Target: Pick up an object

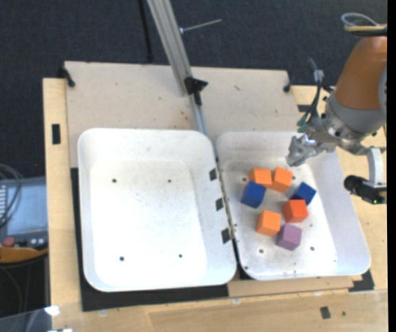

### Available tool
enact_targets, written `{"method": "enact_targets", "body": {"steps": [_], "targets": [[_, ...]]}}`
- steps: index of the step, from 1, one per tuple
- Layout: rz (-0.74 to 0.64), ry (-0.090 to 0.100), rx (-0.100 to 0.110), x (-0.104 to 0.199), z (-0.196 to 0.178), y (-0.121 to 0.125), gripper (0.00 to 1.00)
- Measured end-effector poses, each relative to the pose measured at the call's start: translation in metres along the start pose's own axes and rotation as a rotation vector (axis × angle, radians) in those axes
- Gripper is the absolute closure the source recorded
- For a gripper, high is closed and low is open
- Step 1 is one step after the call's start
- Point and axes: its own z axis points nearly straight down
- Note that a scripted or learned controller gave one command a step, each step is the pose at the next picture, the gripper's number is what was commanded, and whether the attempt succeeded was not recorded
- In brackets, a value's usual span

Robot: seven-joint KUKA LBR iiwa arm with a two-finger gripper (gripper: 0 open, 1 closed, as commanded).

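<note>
Several small blocks lie in the right bin. Two orange blocks sit side by side at the top of the cluster, with a blue block to their lower left and another blue block to their right. Below these are a red-orange block, an orange block and a purple block. My gripper hangs over the bin's upper part, just above and to the right of the two orange blocks. It holds none of the blocks.
The left bin sits beside the right one on the bench. A slanted metal pole rises from between the bins at the back. A monitor and cables lie off the bench's left edge.
</note>
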Motion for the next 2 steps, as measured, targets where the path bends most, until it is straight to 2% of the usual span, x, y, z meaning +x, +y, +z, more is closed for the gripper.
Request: {"method": "enact_targets", "body": {"steps": [1,2], "targets": [[-0.002,0.0,-0.003,0.059,-0.009,0.008,1.0],[0.0,-0.001,-0.001,0.104,-0.007,0.015,1.0]]}}
